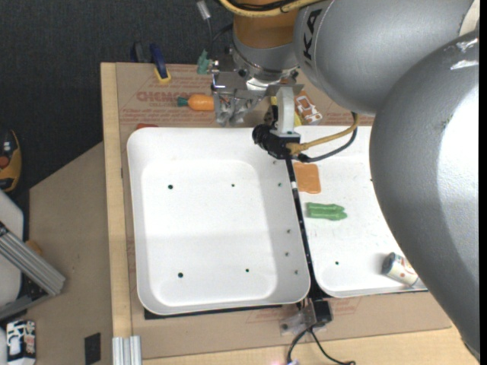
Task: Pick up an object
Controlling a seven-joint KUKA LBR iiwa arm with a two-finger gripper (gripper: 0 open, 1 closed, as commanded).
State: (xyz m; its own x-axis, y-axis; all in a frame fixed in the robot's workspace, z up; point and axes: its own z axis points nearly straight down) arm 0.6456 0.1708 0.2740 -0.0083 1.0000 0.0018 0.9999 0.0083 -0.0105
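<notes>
Near the inner wall of the right bin [358, 280] lie a flat orange-brown slab [307, 178] and a bumpy green pod [326, 212]; the jaws' spread cannot be told.

The arm [426, 166] covers the right bin's [350, 258] right half and far corner; the small white-and-tan thing [399, 268] at the arm's edge is too small to identify.

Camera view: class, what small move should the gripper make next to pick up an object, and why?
Probably a short shift toward the right bin, stopping above the flat orange piece. The gripper hangs beyond the bins' far rims, over the brown board, while the orange piece lies nearest it inside that bin, with a green piece just past it.
</notes>
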